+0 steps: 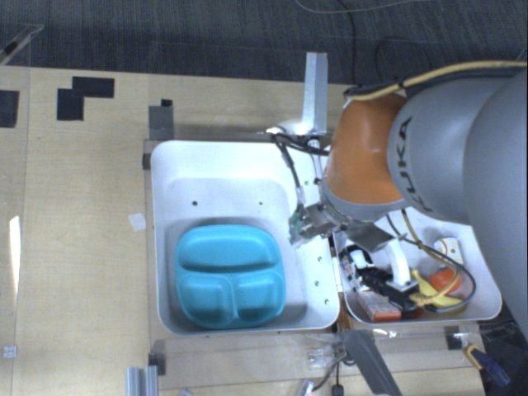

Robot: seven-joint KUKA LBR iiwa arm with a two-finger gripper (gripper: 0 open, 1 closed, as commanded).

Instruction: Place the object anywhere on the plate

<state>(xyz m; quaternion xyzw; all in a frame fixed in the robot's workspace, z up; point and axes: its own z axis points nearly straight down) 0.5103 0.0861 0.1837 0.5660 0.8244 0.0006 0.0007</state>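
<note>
Reaching in from right, arm [429,147] over right bin [487,299], claw state unclear, blue plate [228,275] left.

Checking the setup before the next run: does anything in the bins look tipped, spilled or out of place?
Nothing stands out. The blue plate lies flat in the left bin, with nothing on it. The small objects sit jumbled in the right bin, none spilled out. The arm hangs over the seam between the bins.

The left bin [239,172] has bare floor at twelve o'clock of the blue plate [229,275]; the arm [429,147] overhangs the cluttered right bin [487,291].
</note>
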